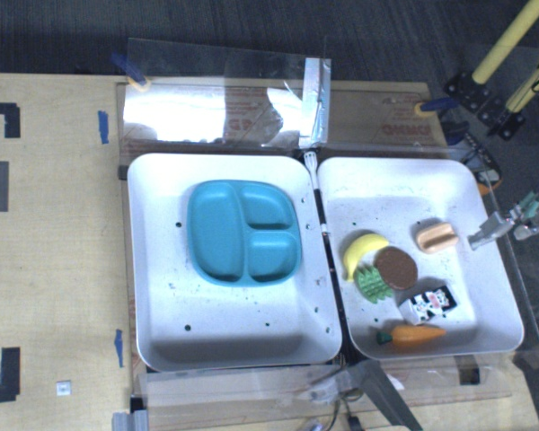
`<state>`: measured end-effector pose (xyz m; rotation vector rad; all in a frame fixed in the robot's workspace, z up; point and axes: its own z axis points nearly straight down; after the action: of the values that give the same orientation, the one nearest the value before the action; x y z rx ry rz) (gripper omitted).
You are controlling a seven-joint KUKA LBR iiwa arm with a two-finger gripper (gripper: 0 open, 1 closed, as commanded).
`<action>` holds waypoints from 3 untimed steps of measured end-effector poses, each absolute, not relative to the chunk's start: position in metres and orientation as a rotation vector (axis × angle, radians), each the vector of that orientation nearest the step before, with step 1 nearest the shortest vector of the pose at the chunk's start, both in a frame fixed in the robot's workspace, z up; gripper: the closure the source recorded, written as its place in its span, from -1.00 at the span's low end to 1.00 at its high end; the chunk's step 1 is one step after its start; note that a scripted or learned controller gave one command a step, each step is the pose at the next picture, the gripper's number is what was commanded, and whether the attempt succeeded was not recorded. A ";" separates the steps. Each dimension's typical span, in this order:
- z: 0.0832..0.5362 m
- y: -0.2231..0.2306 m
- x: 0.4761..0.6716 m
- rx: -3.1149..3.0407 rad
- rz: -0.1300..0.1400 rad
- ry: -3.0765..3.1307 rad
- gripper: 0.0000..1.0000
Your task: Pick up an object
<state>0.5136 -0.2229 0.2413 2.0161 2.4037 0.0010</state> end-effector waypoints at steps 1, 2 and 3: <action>0.125 -0.179 0.510 1.391 0.003 2.809 -1.00; 0.087 -0.143 0.481 1.869 0.004 2.517 -1.00; 0.087 -0.124 0.499 2.182 0.004 2.249 -1.00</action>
<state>0.4986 -0.1244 0.0874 2.1821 2.2494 0.0037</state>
